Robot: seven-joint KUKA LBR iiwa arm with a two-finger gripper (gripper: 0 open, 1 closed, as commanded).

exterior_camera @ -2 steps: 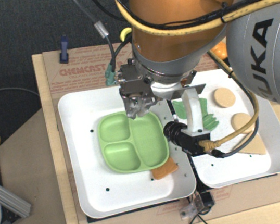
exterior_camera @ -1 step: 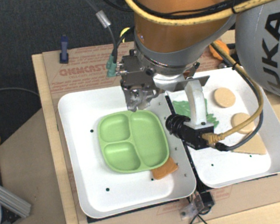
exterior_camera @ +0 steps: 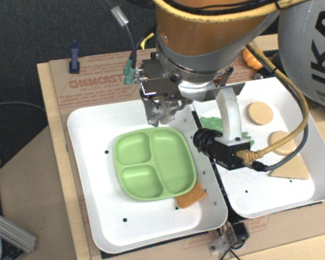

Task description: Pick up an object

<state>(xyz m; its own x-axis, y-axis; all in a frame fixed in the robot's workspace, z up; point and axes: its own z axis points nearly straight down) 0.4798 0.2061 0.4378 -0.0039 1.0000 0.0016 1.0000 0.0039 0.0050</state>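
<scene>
A: Where's the arm (exterior_camera: 230, 17)?
B: Fills the upper right of the frame, wrist hanging over the seam between the two bins. Gripper (exterior_camera: 161, 113) sits just above the top edge of the green plate (exterior_camera: 154, 163), frame center.

A: Jaws?
B: Can't tell. The metal tip is small and partly lost against the wrist hardware. Nothing visibly between them.

A: What's in the left bin (exterior_camera: 92, 168)?
B: Green plate, three compartments, lying flat mid-bin. An orange-brown piece (exterior_camera: 191, 197) pokes out from under its lower right corner, touching it.

A: Right bin (exterior_camera: 283, 196)?
B: Tan disc (exterior_camera: 261, 112) upper middle. A second tan round (exterior_camera: 282, 141) below it, partly behind the yellow cable (exterior_camera: 278, 145). A tan wedge (exterior_camera: 291, 169) lower right. A green scrap (exterior_camera: 211, 123) near the left wall, mostly hidden by the black fitting (exterior_camera: 214, 145) on the arm, probably soft, hard to say.

A: Bench?
B: Brown board (exterior_camera: 60, 99) under both bins, red print along its top edge. Blue clip (exterior_camera: 74, 57) at the upper left corner of the board.
</scene>
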